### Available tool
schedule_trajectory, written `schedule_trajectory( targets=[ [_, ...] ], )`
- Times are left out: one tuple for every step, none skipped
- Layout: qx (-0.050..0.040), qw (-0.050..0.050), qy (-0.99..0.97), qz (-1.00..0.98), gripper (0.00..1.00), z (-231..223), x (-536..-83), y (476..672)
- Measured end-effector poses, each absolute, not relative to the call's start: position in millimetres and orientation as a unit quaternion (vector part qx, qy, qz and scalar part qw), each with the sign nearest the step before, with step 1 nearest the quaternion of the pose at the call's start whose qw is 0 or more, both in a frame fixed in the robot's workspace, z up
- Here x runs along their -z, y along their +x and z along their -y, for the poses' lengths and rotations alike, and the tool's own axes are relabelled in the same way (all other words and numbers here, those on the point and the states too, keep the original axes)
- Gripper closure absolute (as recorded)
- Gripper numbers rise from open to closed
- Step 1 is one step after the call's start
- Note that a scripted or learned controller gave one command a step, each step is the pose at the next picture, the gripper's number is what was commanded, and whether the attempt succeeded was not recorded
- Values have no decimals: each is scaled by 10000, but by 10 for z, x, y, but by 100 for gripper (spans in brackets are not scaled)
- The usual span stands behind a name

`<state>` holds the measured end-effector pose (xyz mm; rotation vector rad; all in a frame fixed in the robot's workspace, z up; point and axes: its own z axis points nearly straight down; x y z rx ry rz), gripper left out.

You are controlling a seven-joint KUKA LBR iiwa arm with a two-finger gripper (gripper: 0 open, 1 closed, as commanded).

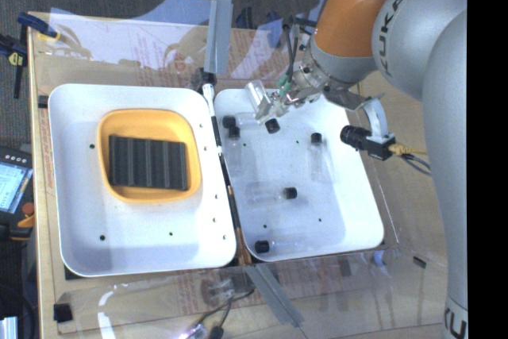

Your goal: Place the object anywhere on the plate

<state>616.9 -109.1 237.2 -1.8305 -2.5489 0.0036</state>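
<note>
A yellow plate (119, 125) with a raised rim lies in the left bin (75, 202). On its middle rests a dark grey ribbed rectangular object (149, 163), lying flat. My gripper (266, 109) hangs over the far left corner of the right bin (349, 218), well to the right of the plate and apart from the object. Nothing shows between its tips. The grey arm with its orange band (357, 8) comes in from the upper right.
Several small black pieces (290, 192) are scattered on the right bin's floor, one close under the gripper (230, 123). A black cylinder (361, 139) sticks out beside the wrist. A grey divider bar (216, 36) stands behind the bins. A handheld screen (12, 186) lies at the left edge.
</note>
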Motion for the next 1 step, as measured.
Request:
schedule_trajectory(
  targets=[
    [-1,-12,-4672,8842,100,951,-2520,6414]
  ],
)
